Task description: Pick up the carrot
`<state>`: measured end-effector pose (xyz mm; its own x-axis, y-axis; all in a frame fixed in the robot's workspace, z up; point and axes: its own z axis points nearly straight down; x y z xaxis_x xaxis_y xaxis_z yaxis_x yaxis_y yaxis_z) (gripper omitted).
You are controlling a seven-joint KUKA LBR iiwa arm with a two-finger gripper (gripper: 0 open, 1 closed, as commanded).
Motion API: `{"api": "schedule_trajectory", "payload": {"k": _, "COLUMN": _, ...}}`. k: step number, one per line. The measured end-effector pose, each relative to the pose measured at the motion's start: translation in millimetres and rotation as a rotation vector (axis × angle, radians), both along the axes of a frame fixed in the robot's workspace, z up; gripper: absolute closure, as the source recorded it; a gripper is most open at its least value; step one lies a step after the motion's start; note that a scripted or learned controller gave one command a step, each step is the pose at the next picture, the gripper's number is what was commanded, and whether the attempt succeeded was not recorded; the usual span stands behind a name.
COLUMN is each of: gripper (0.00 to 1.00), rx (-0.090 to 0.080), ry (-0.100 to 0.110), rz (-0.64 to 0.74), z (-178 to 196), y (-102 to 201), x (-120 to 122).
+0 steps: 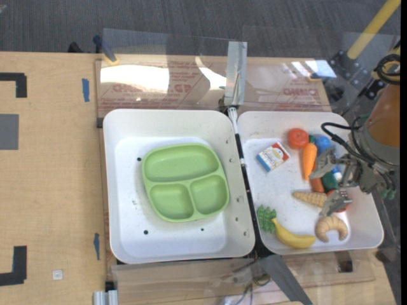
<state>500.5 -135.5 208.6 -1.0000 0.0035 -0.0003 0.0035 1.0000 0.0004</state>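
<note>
The carrot point(308, 159) is orange and lies lengthwise in the right bin point(369, 234), just below a red-orange tomato point(297, 138). My gripper point(332, 184) is low over the bin, right of and slightly below the carrot. Its fingers stand open, one fingertip point(326, 166) close to the carrot's right side and the other point(338, 203) nearer the front. Between them lies a small orange and green toy point(319, 183). The carrot is not between the fingers.
The right bin also holds a blue item point(322, 142), a small white box point(272, 156), a cone-shaped toy point(310, 199), a croissant point(332, 227), a banana point(292, 236) and a green leafy toy point(264, 218). A green divided plate point(184, 182) sits in the left bin point(121, 170).
</note>
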Motion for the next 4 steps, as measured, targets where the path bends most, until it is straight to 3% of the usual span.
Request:
{"api": "schedule_trajectory", "payload": {"k": 1, "gripper": 0.0, "rx": -0.001, "ry": -0.004, "rz": 0.01, "z": -112, "y": -1, "x": 41}}
{"api": "schedule_trajectory", "payload": {"k": 2, "gripper": 0.0, "rx": -0.001, "ry": -0.014, "rz": -0.166, "z": -119, "y": 4, "x": 102}}
{"api": "schedule_trajectory", "payload": {"k": 3, "gripper": 1.0, "rx": -0.002, "ry": -0.024, "rz": -0.164, "z": -107, "y": 5, "x": 105}}
{"api": "schedule_trajectory", "payload": {"k": 4, "gripper": 1.0, "rx": 0.001, "ry": 0.002, "rz": -0.393, "z": -75, "y": 26, "x": 49}}
